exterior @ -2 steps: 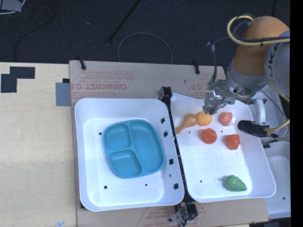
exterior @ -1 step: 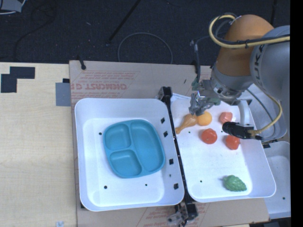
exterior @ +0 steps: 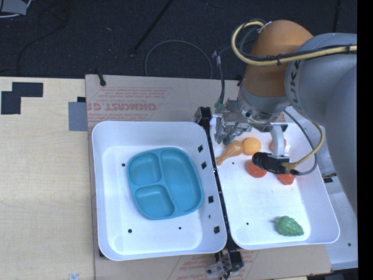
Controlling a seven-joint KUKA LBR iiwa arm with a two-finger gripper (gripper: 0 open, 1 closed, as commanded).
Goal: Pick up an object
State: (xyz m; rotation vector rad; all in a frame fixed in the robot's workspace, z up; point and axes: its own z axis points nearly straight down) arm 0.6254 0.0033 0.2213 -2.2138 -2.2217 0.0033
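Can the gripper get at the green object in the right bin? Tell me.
Probably yes. The green object lies alone near the right bin's front corner, nothing on it, while the gripper sits at the far end.

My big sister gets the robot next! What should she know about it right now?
Tool: low over the far left corner of the right white bin; whether it grips anything cannot be told from here.
Right bin: round orange ball, yellow-orange pear-shaped toy beside the tool, two red-orange round pieces, bumpy green toy in the near corner.
Left white bin: light blue plastic divided plate.
Done: nothing visibly lifted.
Left: grasp one object and raise it.
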